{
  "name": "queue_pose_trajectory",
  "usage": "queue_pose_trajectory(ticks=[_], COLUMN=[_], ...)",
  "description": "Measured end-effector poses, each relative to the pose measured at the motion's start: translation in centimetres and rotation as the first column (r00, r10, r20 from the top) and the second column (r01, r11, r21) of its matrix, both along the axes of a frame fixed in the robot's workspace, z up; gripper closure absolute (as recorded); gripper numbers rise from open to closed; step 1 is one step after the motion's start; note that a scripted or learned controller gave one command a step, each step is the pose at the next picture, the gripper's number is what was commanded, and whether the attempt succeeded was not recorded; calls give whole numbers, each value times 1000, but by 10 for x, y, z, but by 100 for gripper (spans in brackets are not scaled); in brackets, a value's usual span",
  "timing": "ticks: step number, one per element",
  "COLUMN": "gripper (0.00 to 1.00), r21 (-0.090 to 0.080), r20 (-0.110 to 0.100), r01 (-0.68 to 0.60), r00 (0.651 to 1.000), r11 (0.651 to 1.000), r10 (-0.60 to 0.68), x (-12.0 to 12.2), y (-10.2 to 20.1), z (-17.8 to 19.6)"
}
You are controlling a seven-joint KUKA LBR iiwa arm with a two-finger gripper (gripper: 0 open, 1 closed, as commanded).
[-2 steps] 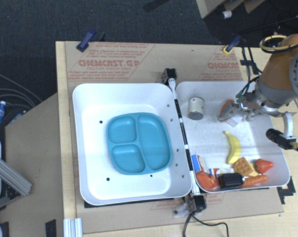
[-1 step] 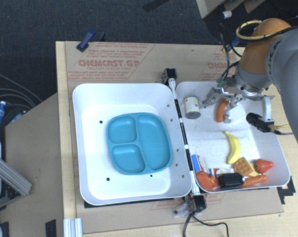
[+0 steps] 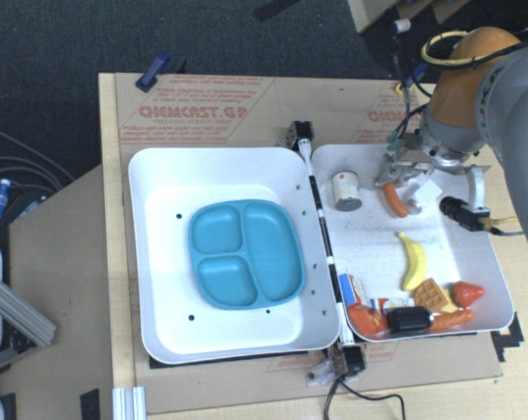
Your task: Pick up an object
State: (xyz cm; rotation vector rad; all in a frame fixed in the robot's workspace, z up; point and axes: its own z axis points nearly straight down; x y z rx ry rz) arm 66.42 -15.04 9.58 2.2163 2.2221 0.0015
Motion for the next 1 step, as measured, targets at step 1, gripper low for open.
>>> queue_pose_trajectory(ticks=[1], gripper=[100], r21=[2], r20=[-1], r01=[1], r00=[1000], r11=[1000], r10=[-1], x=[-16], y=[53], z=[96])
